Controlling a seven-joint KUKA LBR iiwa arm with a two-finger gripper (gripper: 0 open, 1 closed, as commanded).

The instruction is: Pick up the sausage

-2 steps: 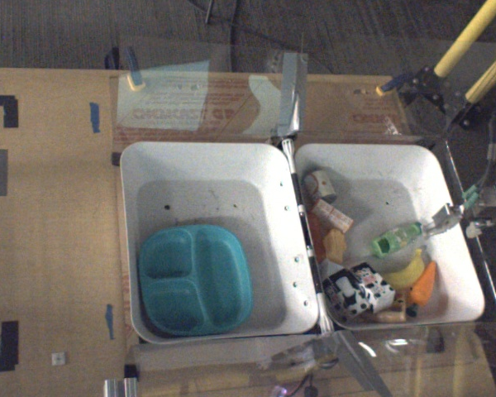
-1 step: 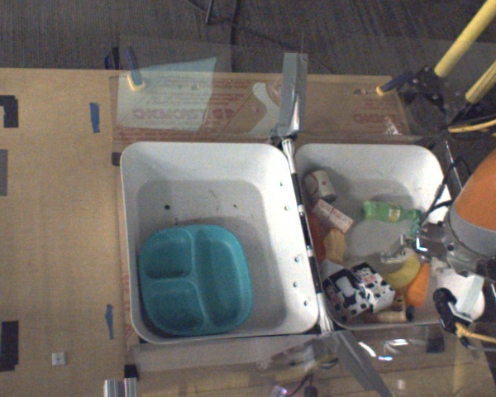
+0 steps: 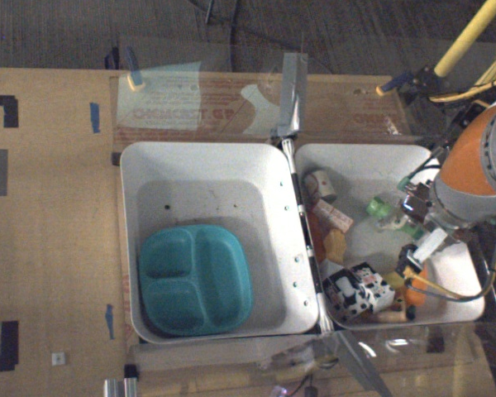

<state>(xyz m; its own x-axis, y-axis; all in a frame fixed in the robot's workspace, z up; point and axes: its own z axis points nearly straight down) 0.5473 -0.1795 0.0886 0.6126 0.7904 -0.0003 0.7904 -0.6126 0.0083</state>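
While the gripper (image 3: 413, 212) hangs over the cluttered bin (image 3: 459, 304), the sausage (image 3: 331, 215) lies untouched.
The pinkish stick I take for it rests by the bins' shared wall, well apart from the gripper, past a green toy (image 3: 383, 208) just beside the tool. Gripper apart or together: I cannot tell. The sausage looks light, smooth, apt to roll; grasp it across its middle.
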